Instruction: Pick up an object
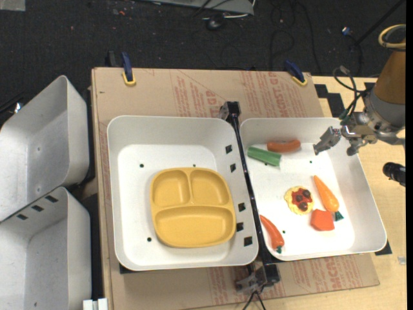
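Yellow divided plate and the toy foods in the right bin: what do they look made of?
The yellow plate looks like moulded plastic with a matte to satin finish: uniform colour, soft rounded compartment ridges. The carrot, green piece and red pepper look like plastic or rubbery play food: saturated flat colours, smooth surfaces. Which of the two is not clear. The right bin seems thin white moulded plastic.

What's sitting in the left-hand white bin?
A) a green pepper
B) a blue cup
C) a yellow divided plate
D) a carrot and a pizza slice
C: the yellow divided plate lies alone in the left bin, while the toy foods, such as the carrot, lie in the right bin.
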Controlling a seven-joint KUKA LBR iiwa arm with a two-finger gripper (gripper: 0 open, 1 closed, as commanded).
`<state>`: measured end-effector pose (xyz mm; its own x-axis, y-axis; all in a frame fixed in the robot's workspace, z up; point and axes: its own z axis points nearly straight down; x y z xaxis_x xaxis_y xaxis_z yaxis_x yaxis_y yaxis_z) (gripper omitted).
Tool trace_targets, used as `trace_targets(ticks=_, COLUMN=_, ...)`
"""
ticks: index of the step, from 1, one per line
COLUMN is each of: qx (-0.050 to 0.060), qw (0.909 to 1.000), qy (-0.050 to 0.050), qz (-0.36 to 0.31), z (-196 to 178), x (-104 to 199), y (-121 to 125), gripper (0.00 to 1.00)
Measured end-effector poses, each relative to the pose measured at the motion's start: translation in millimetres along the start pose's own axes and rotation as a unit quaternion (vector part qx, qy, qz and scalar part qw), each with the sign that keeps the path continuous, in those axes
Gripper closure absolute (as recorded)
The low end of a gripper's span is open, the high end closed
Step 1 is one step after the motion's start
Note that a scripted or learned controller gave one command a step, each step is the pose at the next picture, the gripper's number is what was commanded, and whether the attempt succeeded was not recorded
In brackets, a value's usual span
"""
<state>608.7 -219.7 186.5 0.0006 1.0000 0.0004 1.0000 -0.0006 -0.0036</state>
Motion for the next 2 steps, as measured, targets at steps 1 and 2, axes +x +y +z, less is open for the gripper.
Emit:
trace_targets(ticks=1, qx=0.001, qw=1.0000, qy=0.001, qz=0.000, z=62, x=2, y=-7, gripper=0.00)
trace_targets(ticks=2, qx=-0.001, qw=1.0000, qy=0.000, qz=0.000, z=96, x=2, y=-8, gripper=0.00)
